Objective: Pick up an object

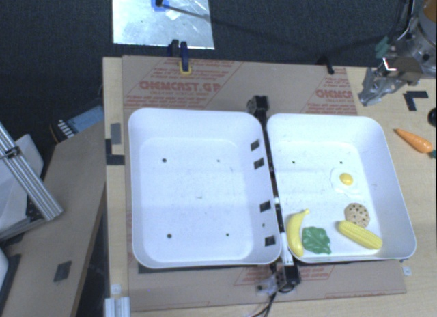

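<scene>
1. I am hanging at the start of the pick: my jaws (pixel 377 92) are hovering beyond the far right corner of the right bin (pixel 382 138), above the worktop (pixel 82 172), holding nothing. How far open they are, I cannot tell from this angle.
2. The candidates are lying inside the right bin, toward its near edge: a banana (pixel 295 232) touching a green leafy piece (pixel 317 240), a corn cob (pixel 360 234), a cookie (pixel 356 213) and a fried egg (pixel 345 180).
3. I am judging that the egg, sitting apart, is the easiest reach; next I need to swing in over it and descend.
4. The bin's wall is standing between me and everything; an orange carrot (pixel 414 140) is lying outside the right bin, and the left bin (pixel 136 128) is adjoining it.
</scene>
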Robot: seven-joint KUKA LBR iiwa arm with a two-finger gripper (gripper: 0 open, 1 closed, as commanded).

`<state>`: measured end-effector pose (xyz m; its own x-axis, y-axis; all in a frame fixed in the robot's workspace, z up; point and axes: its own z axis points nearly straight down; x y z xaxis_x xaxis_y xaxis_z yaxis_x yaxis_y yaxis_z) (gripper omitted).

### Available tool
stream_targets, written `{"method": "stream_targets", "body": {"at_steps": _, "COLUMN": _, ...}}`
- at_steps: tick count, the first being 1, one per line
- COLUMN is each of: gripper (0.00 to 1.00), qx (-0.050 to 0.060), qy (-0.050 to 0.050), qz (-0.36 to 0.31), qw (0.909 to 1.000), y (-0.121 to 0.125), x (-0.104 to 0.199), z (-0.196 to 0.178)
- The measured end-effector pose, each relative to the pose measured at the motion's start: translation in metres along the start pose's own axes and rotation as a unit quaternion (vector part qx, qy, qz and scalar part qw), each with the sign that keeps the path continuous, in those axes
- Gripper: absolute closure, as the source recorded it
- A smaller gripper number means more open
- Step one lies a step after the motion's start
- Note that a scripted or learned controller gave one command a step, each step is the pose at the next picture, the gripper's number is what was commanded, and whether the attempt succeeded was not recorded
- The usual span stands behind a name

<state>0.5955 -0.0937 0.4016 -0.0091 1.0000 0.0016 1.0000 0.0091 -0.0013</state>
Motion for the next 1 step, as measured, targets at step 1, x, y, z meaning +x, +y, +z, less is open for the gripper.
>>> {"method": "stream_targets", "body": {"at_steps": 1, "gripper": 1.00, "qx": 0.002, "qy": 0.000, "qz": 0.000, "qw": 1.0000, "y": 0.0142, "x": 0.0510, "z": 0.0788}}
